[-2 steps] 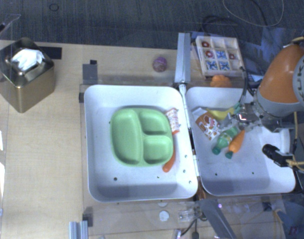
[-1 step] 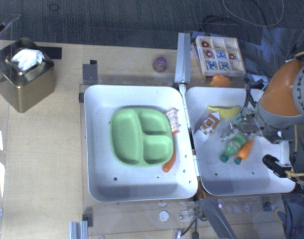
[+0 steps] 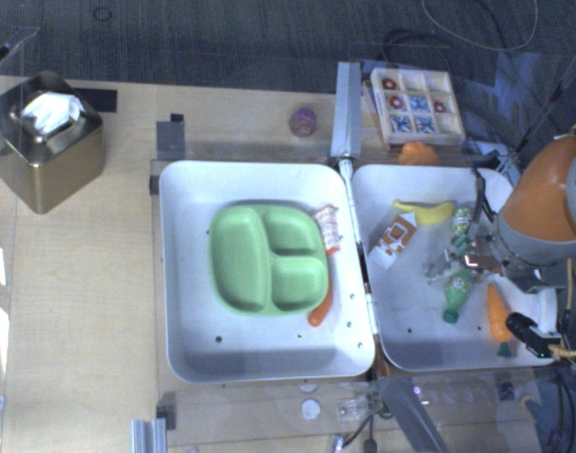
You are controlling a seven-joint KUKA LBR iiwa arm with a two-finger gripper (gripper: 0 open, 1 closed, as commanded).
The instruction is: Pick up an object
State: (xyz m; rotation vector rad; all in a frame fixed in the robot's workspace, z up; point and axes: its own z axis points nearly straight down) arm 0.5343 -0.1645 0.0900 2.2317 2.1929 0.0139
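Note:
My gripper (image 3: 455,260) hangs low in the right bin (image 3: 411,338), reaching in from the right under the orange band. It sits right over a green bottle (image 3: 455,295) that lies pointing toward the front. A yellow banana (image 3: 426,212) and a white and orange carton (image 3: 392,240) lie to its left. An orange carrot (image 3: 497,314) lies to its right near the front. A second small green item (image 3: 461,220) lies just behind the gripper.
The left bin (image 3: 189,338) holds a green divided tray (image 3: 269,258), a red-and-white packet (image 3: 328,227) and an orange carrot (image 3: 319,310). A tic-tac-toe board (image 3: 418,105), a purple ball (image 3: 303,121) and a brass box (image 3: 44,144) stand on the bench.

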